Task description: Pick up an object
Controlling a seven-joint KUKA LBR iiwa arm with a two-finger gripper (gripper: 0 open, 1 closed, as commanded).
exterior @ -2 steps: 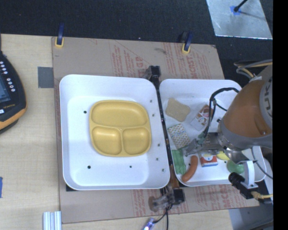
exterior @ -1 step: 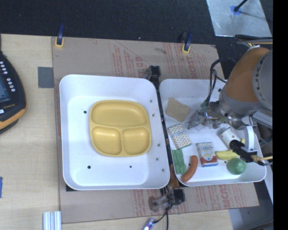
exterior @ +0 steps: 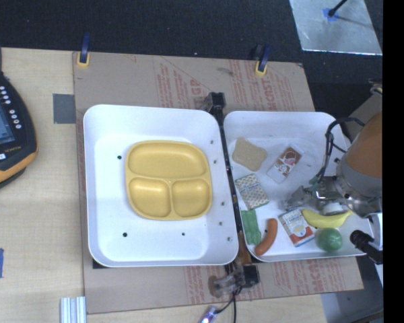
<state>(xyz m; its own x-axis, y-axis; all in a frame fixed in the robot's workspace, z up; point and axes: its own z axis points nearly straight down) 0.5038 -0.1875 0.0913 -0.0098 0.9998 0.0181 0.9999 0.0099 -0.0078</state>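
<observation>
A: Arm pose? Reference everything to the right bin [exterior: 283, 120].

B: Arm [exterior: 365, 155] enters over that bin's right wall, grey body with the orange band showing at the frame's right side. It leans down and inward; the gripper [exterior: 318, 195] sits low over the bin's right-centre floor.

A: Finger state?

B: Cannot tell. The metal parts at the wrist end are a grey tangle against the white floor, so no reading on opening, and nothing is visibly held between them.

A: Contents of the bin?

B: Banana [exterior: 325, 217] lies just below the gripper, close to or touching it; cannot separate the two. Green lime [exterior: 329, 239] in the bin's lower right corner, just under the banana. Red-and-white carton [exterior: 297, 226] just left of the banana. Sausage [exterior: 266, 237] tilted near the bin's lower edge, green pepper [exterior: 250, 225] beside it along the left wall. Checked packet [exterior: 252, 191] at left-centre, tan bread slice [exterior: 249, 155] above it toward the upper left. Small white sachet [exterior: 285, 164] at upper centre, apart from the gripper.

A: Outside the bin?

B: Left bin [exterior: 101, 180] touches its left wall and holds a yellow divided plate [exterior: 168, 179]. Pendant [exterior: 7, 130] well to the left on the bench
</observation>
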